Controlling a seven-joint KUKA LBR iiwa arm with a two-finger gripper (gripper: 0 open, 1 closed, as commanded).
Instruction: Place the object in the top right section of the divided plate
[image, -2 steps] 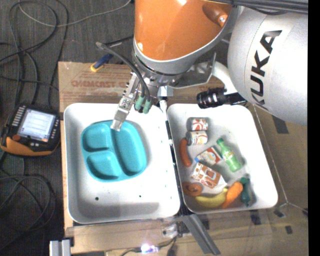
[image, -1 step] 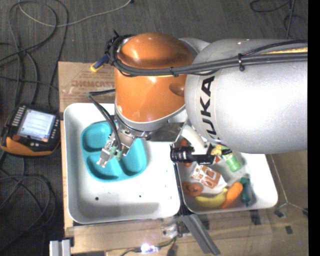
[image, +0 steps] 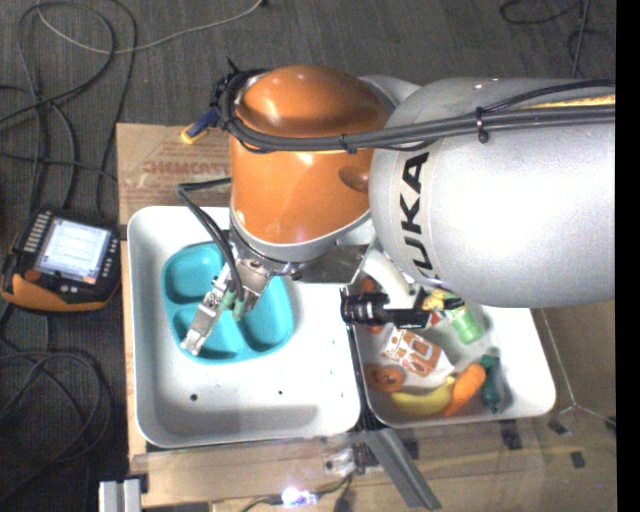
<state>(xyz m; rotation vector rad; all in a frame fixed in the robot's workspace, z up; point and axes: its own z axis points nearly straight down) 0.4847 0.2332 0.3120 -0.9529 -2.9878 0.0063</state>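
A grey KUKA arm with an orange band (image: 300, 150) reaches in from the right over two shallow white bins, its two-finger gripper (image: 222, 310) hanging low over the turquoise divided plastic plate (image: 190, 275) that sits in the left white bin (image: 250, 400). The long pale fingers (image: 203, 320) slant down and to the left across the plate, their tips over its lower left part. Between them, close under the wrist, a small green piece (image: 238, 297) seems to be pinched; it is too small and too shadowed to name, so whether the jaws truly hold the task's object is a judgement, not a certainty. They look nearly closed around it.

Taking the plate as landmark, the section at its top right lies hidden beneath the orange wrist, up and to the right of the fingertips. If the green piece is the object, the coming move turns on that offset: the gripper would need to shift back toward the plate's upper right corner before letting go.

To the right of the plate, the second white bin (image: 540, 400) holds loose toy food: a yellow banana (image: 420, 402), an orange carrot (image: 465, 388), a green bottle (image: 464, 323) and a printed packet (image: 412, 352), all well apart from the fingers.
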